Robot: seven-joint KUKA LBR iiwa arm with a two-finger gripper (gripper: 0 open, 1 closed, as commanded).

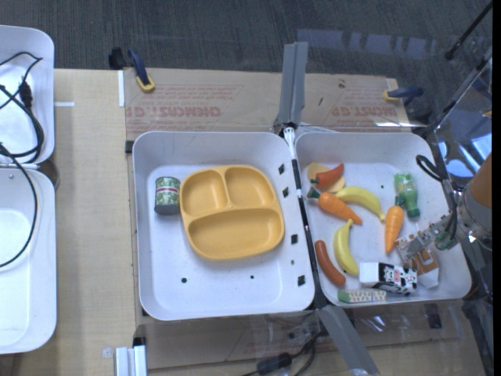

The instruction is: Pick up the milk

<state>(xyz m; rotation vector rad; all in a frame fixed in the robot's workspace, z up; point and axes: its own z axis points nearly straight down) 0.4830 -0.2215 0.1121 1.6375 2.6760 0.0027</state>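
While the gripper (423, 245) hangs low by the right bin's (368, 153) right wall — fingers too blurred to judge — the milk (398, 276) lies on its side against that bin's front edge.

Two white bins side by side on cardboard-covered bench. Left bin (149, 210): yellow divided plate (232, 210), small green can (167, 195) just beside its left edge. Right bin (368, 151): two carrots (339, 207) (392, 227), two bananas (359, 198) (344, 247), sausage (329, 263), green bottle (405, 193), cow-print milk carton (397, 276) near front wall. Gripper (419, 245) low over bin's right side, beside milk carton, fingers unclear.
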